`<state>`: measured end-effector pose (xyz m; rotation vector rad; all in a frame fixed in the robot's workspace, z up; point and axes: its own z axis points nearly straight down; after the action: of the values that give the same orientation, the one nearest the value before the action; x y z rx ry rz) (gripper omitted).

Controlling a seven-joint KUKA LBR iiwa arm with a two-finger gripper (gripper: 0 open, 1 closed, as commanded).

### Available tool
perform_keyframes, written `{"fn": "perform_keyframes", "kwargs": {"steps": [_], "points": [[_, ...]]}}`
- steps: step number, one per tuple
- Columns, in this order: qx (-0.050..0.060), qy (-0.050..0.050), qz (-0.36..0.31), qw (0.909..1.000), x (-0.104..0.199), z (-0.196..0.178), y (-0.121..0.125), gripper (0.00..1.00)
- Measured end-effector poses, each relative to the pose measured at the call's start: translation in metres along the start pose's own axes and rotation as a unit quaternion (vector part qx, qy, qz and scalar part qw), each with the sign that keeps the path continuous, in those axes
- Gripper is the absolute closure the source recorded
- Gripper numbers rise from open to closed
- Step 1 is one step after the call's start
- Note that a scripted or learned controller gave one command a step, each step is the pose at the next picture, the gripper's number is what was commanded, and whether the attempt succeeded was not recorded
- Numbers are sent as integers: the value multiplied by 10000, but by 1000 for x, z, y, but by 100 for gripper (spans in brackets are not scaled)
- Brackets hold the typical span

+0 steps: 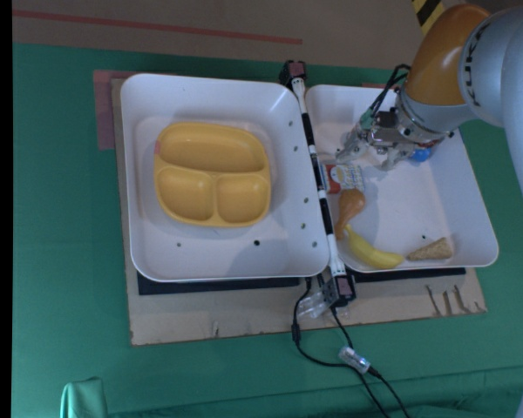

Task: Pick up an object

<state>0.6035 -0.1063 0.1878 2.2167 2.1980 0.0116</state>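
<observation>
The grey two-finger gripper (356, 157) hangs just above a small white-and-red packet (343, 178) in the right shallow white bin (471, 225); whether it is spread or pinching, I cannot tell. A good grasp means descending squarely, clear of the orange plastic drumstick (349, 205). Green cloth (61, 233) covers the bench.

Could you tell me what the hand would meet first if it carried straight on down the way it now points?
Probably the small red-and-white packet lying just beneath the hand in the right bin; the single slanted view leaves depth uncertain.
</observation>
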Motion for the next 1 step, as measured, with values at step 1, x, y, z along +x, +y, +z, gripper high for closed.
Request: {"fn": "perform_keyframes", "kwargs": {"steps": [1], "points": [[-15,4,-13,10000,-3,-1,-30,0]]}}
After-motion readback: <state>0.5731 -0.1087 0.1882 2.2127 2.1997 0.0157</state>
